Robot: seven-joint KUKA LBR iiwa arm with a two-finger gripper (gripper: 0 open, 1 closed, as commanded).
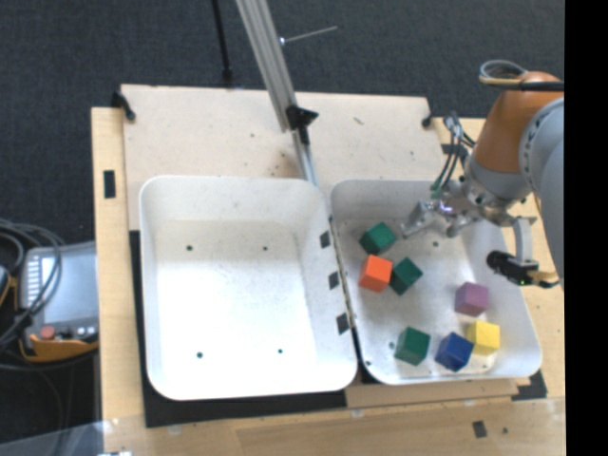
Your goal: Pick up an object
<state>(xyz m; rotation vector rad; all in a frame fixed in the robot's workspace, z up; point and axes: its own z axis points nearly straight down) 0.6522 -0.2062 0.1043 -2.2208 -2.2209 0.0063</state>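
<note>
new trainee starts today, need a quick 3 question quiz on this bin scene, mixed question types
1. True or false: all the blocks lie in the right bin.
2. How many green blocks are there?
3. Which block touches the orange block? A) purple B) yellow C) green

Key
1. True. The left bin holds no blocks.
2. Three: one at the top, one in the middle, one near the front.
3. C, the middle green one. The purple block sits apart; the yellow block rests beside the blue block. The gripper is above the right bin's far end.
</note>
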